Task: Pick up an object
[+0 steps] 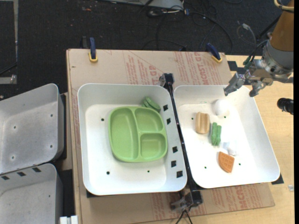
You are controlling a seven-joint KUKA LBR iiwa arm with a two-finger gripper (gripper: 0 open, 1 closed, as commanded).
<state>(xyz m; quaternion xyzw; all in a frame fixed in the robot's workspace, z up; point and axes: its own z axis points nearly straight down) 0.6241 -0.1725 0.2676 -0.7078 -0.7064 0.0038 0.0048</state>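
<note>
— Watching the arm (282, 36) now: it is reaching in from the right, and its jaws (244, 86) are hanging over the far right corner of the right bin (261, 125). The two fingers are standing spread apart, with nothing sitting between them.

— What is lying under there?

— A white, roundish object (220, 107) is sitting near the far wall, just below and to the left of the fingers, clear of them. A tan block (202, 122) is lying beside it toward the middle, a green piece (215, 133) is resting just right of that, and an orange wedge (226, 162) is sitting nearer the front. A small whitish bit (231, 149) is lying between the green piece and the wedge; hard to make out.

— And the other bin?

— The left bin (93, 139) is carrying a green divided tray (138, 133), with a small green item (152, 103) touching its far corner. Both bins are sitting on the cardboard-covered surface (121, 64).
</note>
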